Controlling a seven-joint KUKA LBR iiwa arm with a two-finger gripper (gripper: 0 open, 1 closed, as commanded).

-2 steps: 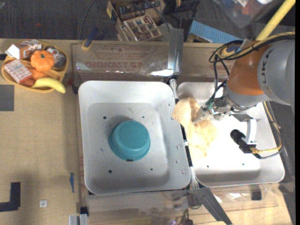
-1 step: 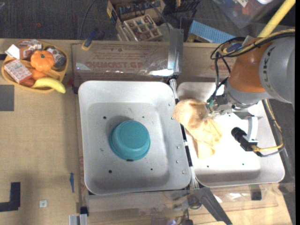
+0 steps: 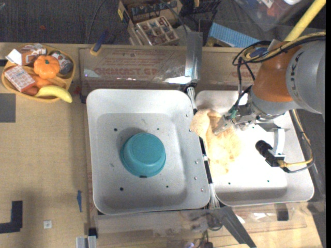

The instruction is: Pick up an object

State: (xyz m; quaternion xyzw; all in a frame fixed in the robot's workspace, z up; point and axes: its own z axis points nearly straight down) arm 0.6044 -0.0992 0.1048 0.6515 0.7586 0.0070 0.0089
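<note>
The grey arm (image 3: 289, 81) reaches in from well to the right of the bowl, its orange band above the wrist. The left bin (image 3: 103, 107) holds the teal bowl (image 3: 144, 154), which sits mouth down near the bin's middle. The right bin (image 3: 258, 180) lies just to the right of the bowl's bin. A pale yellow cloth (image 3: 225, 144), or something soft much like it, is crumpled to the right of the bowl, against the near wall of the right bin, with one lump pushed up at the seam between the two bins. The gripper (image 3: 226, 125) hangs to the right of the bowl and a little above its level, at the cloth's upper edge and seemingly touching it. Whether the gripper is spread or pressed together cannot be told from this angle, and nothing can be seen pinched in it. The step in hand looks like the grasp on the cloth. The next move likely calls for a firm close on a fold and a straight lift, since limp fabric slips easily.
</note>
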